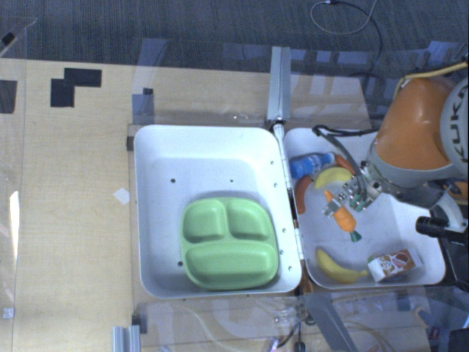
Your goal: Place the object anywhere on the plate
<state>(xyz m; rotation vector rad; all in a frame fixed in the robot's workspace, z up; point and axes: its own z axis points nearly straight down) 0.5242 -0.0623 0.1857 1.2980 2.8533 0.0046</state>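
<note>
While the gripper [352, 196] hangs over the carrot [344, 219], jaw state indeterminable, its long axis runs diagonally; 2 bananas [338, 267], 1 plate [229, 242] are counted.

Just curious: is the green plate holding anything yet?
No, nothing lies on it. The green plate shows three bare compartments in the left bin.

My bench [73, 196] looks like pale matt wood. Both bins [157, 218] look like smooth white plastic with a soft sheen. The green plate [227, 242] seems glossy moulded plastic. My orange band [414, 127] shines smooth.
</note>
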